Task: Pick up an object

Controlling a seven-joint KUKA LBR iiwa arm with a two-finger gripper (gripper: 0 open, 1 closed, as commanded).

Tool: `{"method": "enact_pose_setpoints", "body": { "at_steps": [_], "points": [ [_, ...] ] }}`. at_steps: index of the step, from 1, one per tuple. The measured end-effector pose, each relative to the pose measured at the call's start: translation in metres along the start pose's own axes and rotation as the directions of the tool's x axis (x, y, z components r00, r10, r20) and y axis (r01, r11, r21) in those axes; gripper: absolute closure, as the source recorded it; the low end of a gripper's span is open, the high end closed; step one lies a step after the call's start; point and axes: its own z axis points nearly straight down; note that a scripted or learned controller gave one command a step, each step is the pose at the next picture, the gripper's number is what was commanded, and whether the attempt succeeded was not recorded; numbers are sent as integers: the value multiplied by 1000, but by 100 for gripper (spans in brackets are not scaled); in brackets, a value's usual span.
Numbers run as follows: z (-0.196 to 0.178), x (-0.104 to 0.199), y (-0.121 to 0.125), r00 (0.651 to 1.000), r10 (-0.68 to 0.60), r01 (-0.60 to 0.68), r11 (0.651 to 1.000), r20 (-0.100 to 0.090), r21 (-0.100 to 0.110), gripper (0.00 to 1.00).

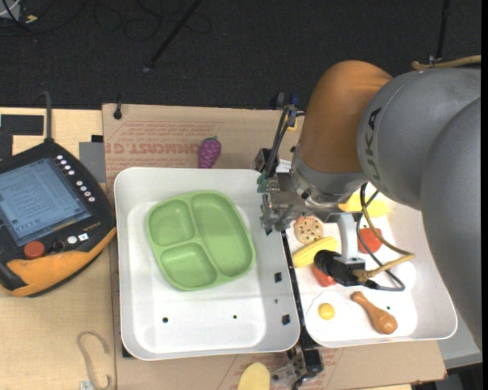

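Observation:
My gripper (269, 214) hangs low over the inner edge of the left bin (138, 299), close to the wall between the two bins. Nothing shows in its grasp. In the right bin (426, 311) lie a round chocolate-chip cookie (308, 230), a yellow banana (311, 253), a red piece (369, 240), a fried-egg toy (326, 310) and a brown drumstick (375, 313). A yellow item (375, 207) peeks out from under the arm. The cookie sits just right of the gripper. A green divided plate (200, 240) rests in the left bin, to the gripper's left.
The big grey and orange arm (390, 136) covers the back of the right bin. A purple grape bunch (209, 151) lies on the cardboard behind the left bin. A teach pendant (36, 210) sits far left. A yellow object (254, 375) lies at the front edge.

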Motion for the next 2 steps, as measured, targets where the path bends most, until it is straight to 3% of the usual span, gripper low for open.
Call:
{"method": "enact_pose_setpoints", "body": {
  "at_steps": [2],
  "points": [
    [-3,-13,13,1000,-1,1,1000,2,1,100]
  ]
}}
